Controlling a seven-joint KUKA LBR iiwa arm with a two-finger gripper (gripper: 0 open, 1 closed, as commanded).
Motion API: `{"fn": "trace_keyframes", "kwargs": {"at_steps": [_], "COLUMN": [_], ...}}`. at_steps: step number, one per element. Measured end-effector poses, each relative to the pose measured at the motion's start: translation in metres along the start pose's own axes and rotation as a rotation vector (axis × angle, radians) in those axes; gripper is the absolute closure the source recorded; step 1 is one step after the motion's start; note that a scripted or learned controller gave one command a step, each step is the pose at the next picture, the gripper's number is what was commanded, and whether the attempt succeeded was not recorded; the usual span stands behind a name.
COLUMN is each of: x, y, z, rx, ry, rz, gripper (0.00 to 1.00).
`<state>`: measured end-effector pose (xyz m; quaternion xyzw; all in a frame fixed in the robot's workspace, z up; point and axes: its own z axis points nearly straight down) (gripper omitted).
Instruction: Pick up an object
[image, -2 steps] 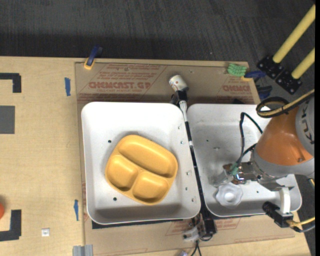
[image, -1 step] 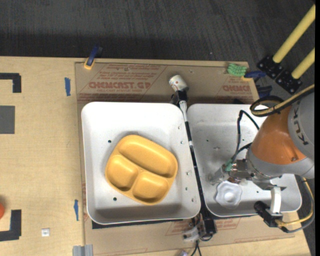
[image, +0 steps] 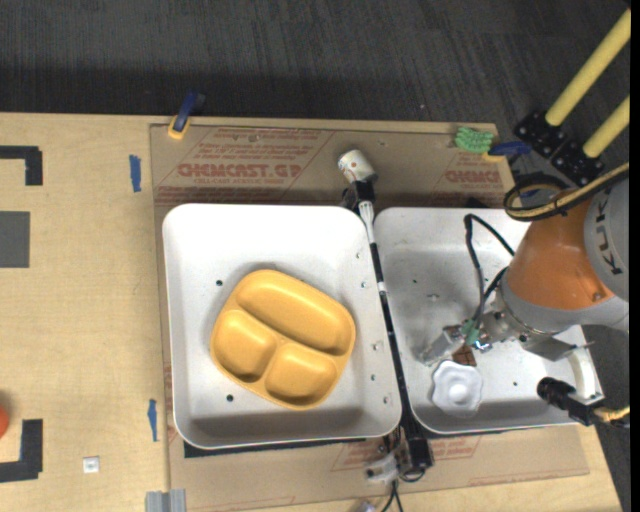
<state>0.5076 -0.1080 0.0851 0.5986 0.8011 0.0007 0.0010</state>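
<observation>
A yellow three-compartment plate (image: 283, 337) lies in the middle of the left bin (image: 190, 250). In the right bin (image: 420, 250), a small white cup-like object (image: 455, 386) rests near the front wall. My gripper (image: 457, 343) is low in the right bin, just behind and above that white object, at the end of the grey arm with its orange band (image: 560, 265). A small brown bit (image: 464, 354) shows at the gripper's tip; what it is cannot be made out.
A black cable (image: 478, 250) loops over the back of the right bin. A white knob on a black rod (image: 353, 165) runs along the divide between the bins. Yellow bars (image: 600, 60) stand at the back right.
</observation>
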Motion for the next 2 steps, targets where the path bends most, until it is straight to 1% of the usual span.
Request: {"fn": "trace_keyframes", "kwargs": {"at_steps": [1,2], "x": [0.000,0.075], "y": [0.001,-0.007], "z": [-0.010,-0.099], "rx": [-0.003,0.002], "ry": [0.000,0.001], "rz": [0.001,0.300], "gripper": [1.00,1.00]}}
